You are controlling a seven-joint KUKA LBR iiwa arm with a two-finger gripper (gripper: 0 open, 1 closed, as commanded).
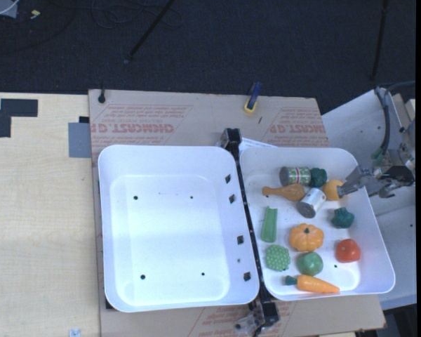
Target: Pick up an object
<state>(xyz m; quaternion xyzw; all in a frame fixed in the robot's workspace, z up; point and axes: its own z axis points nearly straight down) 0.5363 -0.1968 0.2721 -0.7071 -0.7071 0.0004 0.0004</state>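
Over the right rim of the right bin: the claw (pixel 350 183) hangs at the end of the grey arm, tip pointing into the bin.
Claw's grip: cannot tell from here whether it is clenched or released; nothing can be seen caught in it.
Just beside the claw tip, bin side: a yellow-orange toy (pixel 332 189), touching or nearly touching the tip.
A little past that: a dark teal toy (pixel 318 177) and a green can (pixel 295 175) lying on its side.
Below and inward of the claw: a silver can (pixel 311 202), tilted, with a brown drumstick (pixel 284 192) beyond it.
Nearly under the claw, towards me: a teal broccoli-like piece (pixel 342 218), then a red tomato (pixel 347 250).
Further from the claw: an orange pumpkin (pixel 306 237), a green apple (pixel 309 263), a carrot (pixel 316 284), a knobbly green toy (pixel 278 258) and a green cucumber (pixel 269 225).
Holding all of these: the right bin (pixel 383 258).
Well apart from the claw: the left bin (pixel 102 223).
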